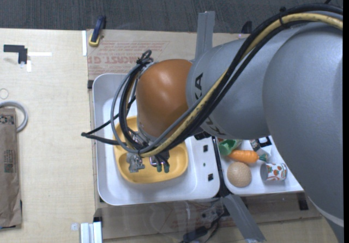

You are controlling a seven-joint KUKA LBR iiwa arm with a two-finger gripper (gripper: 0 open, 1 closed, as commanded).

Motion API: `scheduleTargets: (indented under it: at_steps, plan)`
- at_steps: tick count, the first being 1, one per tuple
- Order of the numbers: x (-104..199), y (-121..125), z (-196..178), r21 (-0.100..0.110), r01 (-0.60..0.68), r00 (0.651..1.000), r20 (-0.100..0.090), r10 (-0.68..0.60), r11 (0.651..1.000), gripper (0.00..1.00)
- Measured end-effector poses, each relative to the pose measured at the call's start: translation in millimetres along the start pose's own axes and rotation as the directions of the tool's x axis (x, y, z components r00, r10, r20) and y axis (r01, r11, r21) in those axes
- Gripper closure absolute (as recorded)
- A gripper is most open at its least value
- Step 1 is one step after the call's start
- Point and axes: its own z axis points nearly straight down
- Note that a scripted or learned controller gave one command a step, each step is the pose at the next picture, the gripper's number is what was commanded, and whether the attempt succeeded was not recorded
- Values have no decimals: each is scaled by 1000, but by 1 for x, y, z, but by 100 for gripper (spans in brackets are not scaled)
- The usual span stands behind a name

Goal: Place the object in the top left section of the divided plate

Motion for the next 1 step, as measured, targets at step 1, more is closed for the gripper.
scheduleTargets:
  at_steps: [1]
  plan:
    - [-39,-57,-102,-1,-660,751,2,660,751,100]
